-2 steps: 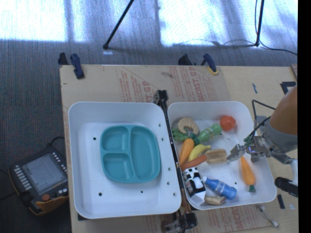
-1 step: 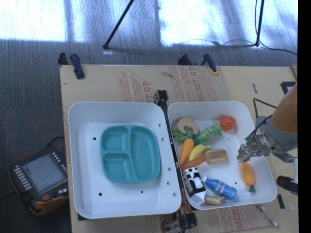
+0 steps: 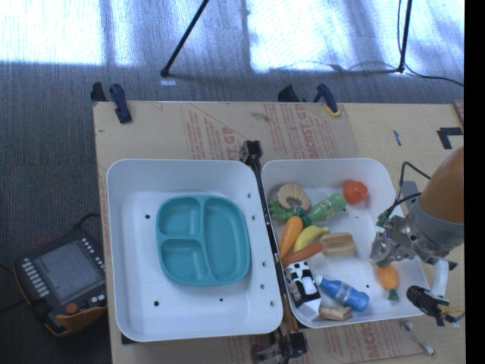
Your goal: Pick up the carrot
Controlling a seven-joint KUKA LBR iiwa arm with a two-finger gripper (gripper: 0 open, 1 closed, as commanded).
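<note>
Beside banana (image 3: 310,237), carrot (image 3: 290,234)

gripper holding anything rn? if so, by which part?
Cannot tell. The gripper sits low at the right bin's right side, directly over a small orange piece; no object shows between its fingers. The carrot lies untouched by the bin's left wall.

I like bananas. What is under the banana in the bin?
The banana leans on the carrot and a longer orange stick beside a bread roll. What lies directly beneath it is covered, so I cannot tell.
</note>
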